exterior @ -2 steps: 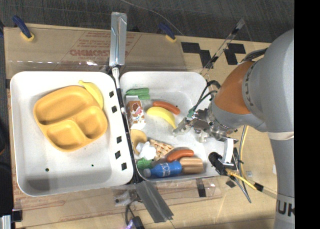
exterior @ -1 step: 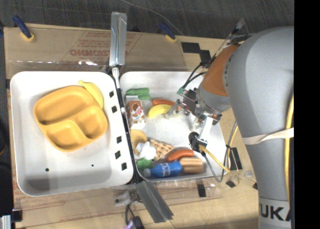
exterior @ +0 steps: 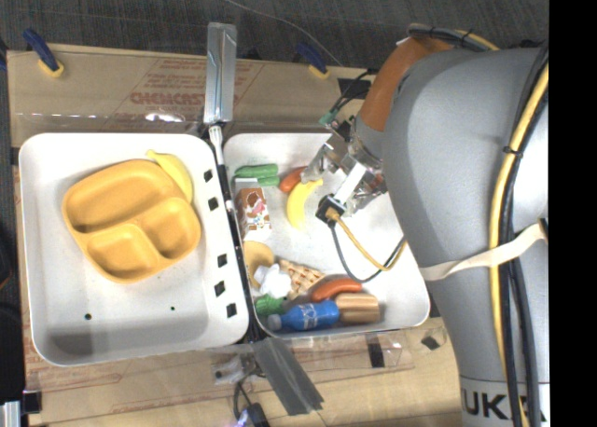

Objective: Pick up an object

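Claw (exterior: 322,187) over right bin (exterior: 410,278), beside banana (exterior: 299,201), finger state unclear, objects crowding near edge

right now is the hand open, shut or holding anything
hand: over the right bin, beside the banana; cannot be told.

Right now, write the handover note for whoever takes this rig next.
Gripper: low in the right bin, at the yellow banana; nothing visibly between its fingers.
Right bin: green piece, small carton, blue bottle, copper-coloured can, other toys along the near wall.
Left bin: yellow divided tray.
Done: no pick confirmed.
Left: grasp an object and lift it clear.
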`<state>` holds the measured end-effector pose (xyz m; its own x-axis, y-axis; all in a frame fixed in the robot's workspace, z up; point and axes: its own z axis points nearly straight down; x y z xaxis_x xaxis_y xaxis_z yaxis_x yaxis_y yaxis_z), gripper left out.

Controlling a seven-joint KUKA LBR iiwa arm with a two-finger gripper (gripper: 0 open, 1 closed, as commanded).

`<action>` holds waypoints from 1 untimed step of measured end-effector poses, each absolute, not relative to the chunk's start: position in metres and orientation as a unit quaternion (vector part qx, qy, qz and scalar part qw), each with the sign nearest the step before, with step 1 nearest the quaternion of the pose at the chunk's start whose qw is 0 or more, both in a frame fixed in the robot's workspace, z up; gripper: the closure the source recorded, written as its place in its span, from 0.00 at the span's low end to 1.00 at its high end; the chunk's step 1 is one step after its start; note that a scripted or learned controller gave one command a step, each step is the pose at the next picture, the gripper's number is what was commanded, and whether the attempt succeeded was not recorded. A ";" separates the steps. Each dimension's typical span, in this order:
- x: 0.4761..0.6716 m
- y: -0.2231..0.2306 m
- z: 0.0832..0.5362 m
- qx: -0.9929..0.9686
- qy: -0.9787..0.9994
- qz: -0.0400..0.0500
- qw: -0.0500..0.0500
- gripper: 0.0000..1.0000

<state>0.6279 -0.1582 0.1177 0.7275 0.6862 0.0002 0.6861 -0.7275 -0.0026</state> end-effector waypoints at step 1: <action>0.622 -0.118 0.135 -0.849 -0.529 0.002 0.003 0.00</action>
<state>0.6217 -0.1181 0.1351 0.4402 0.8979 0.0002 0.8979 -0.4402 -0.0071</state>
